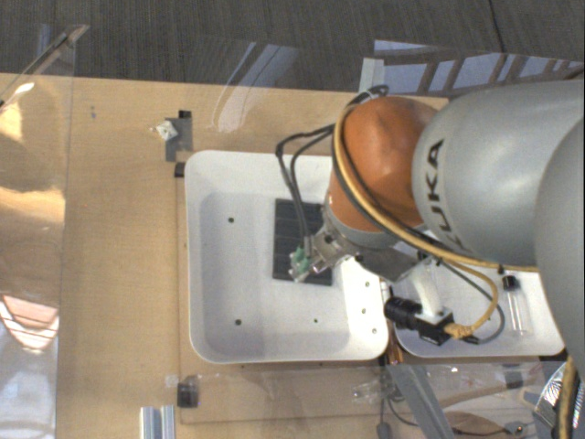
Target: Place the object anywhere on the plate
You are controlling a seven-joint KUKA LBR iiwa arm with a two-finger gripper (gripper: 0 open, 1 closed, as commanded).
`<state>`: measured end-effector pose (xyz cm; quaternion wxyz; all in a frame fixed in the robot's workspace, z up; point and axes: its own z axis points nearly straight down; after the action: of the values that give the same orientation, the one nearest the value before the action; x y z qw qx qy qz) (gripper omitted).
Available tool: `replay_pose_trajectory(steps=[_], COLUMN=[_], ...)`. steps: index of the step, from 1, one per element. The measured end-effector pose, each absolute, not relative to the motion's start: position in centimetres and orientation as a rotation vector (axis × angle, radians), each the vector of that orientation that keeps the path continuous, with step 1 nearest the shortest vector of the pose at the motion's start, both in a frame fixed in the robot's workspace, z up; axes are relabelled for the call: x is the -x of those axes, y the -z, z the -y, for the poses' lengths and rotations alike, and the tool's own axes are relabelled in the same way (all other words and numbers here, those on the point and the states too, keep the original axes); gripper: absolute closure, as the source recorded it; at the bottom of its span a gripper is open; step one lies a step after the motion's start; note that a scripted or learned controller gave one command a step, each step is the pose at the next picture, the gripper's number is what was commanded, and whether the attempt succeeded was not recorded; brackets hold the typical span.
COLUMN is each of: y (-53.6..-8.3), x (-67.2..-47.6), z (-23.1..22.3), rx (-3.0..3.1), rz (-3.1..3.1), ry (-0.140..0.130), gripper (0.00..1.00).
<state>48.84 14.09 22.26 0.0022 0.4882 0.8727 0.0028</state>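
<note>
Closest to the lens, the grey arm (494, 172) swings in from the right. Its orange band (384, 163) hangs above the left bin (219, 327), and that reach looks meant to carry the tool straight over the drop spot.

Below it the gripper (306, 259) sits low over the dark plate (291, 227), at the plate's lower right part. 1 small green object (298, 263) shows right at the tip, over the plate's edge. Is it clamped or already let go? I cannot tell: the wrist hides the grip, and touching or hovering is unclear too.

The plate lies flat on the bin floor, right of centre. My read: placement is at hand, with the release unconfirmed.

Beyond, the bench (110, 245) stretches away.
</note>
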Motion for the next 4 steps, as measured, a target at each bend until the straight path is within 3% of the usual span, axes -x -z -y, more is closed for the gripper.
replay_pose_trajectory(steps=[1, 2, 3, 4], y=[-19.4, -12.1, -14.7, -13.9], x=[-54.5, -49.2, -48.9, -53.7], z=[-21.8, -22.5, -11.5, -18.9], rx=[-1.154, -1.797, -1.265, -0.266], rz=[-2.918, -2.576, -2.871, -3.124], ry=[-0.006, -0.003, -0.007, -0.008], gripper=[1.00, 1.00, 1.00, 1.00])
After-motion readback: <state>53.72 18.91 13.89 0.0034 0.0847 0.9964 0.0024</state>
